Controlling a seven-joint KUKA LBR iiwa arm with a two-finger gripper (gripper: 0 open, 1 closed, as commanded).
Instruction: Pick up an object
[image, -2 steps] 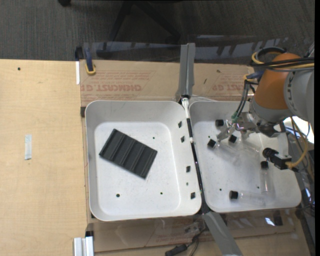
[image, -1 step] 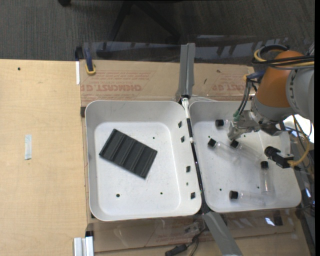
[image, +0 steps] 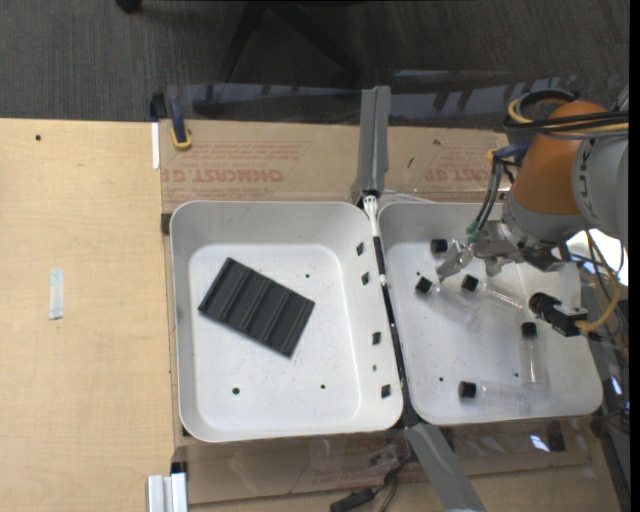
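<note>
While the gripper (image: 470, 258) hangs low over the right bin (image: 560, 400), we cannot tell how it stands; small clear, black-capped tubes (image: 495, 392) lie scattered beneath, and a dark ribbed slab (image: 256, 306) rests in the left bin (image: 200, 400).

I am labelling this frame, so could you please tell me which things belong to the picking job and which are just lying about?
Job:
- gripper
- black-capped tubes in the right bin
- ribbed black slab in the left bin

Lying about:
- cardboard sheet
- wooden bench

Open floor surrounds the dark ridged slab (image: 257, 307) in the left bin (image: 190, 330).
</note>
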